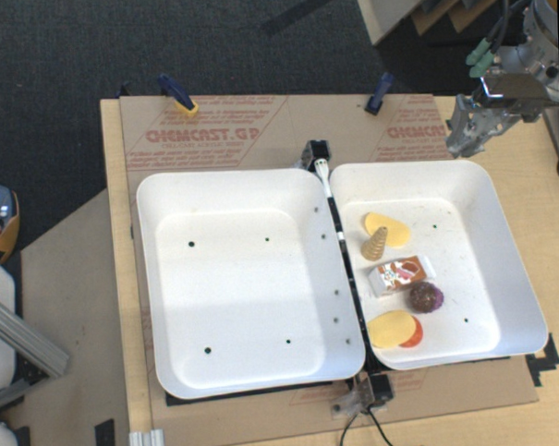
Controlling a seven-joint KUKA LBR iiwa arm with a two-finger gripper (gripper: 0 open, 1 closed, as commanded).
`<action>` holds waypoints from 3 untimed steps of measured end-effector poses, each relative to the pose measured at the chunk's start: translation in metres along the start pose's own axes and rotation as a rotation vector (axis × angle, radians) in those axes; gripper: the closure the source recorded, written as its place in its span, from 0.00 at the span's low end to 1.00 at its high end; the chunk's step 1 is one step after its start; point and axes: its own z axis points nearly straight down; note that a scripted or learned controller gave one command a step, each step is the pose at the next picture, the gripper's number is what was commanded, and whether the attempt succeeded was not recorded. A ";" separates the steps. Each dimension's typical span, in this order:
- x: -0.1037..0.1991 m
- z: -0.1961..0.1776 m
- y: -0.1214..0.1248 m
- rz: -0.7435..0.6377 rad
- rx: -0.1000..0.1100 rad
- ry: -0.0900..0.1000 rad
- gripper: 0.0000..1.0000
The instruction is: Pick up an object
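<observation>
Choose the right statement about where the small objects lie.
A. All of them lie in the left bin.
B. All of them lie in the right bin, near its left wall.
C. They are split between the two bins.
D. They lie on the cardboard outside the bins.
B: the cone, packet, purple ball and yellow pieces all sit inside the right bin, grouped close to its left wall.
</observation>
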 end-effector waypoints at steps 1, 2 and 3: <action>0.043 -0.069 -0.040 -0.003 -0.014 0.000 1.00; 0.110 -0.065 -0.052 -0.006 -0.004 0.000 1.00; 0.176 -0.064 -0.051 -0.006 -0.007 0.001 1.00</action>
